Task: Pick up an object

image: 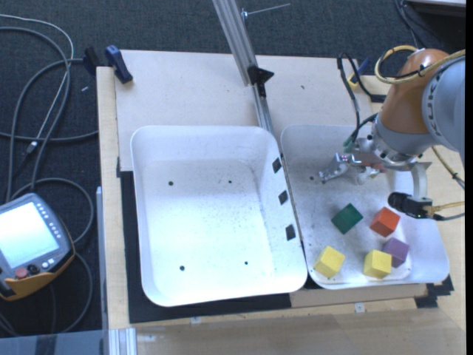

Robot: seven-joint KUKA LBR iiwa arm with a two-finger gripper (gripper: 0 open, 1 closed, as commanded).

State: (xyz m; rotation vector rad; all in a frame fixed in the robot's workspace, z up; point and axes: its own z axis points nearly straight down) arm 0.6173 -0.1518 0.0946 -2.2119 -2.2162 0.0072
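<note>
Arm [425,98] seen reaching in from right, over upper part of right bin [303,154]. Gripper [336,170] positioned low above bin floor, pointing left; finger state cannot be told, nothing seen between them. Five blocks grouped in bin's lower half, apart from gripper: green cube [346,218], orange cube [384,221], purple cube [396,250], two yellow cubes [329,261] [378,264]. Left bin [148,146] shown alongside. Teach pendant [29,246] lying at far left.

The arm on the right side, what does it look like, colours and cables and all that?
The arm has a rounded grey body with an orange band above the wrist. Yellow and black cables loop beside the band. At its end sits a small metal gripper with thin silvery parts.
</note>
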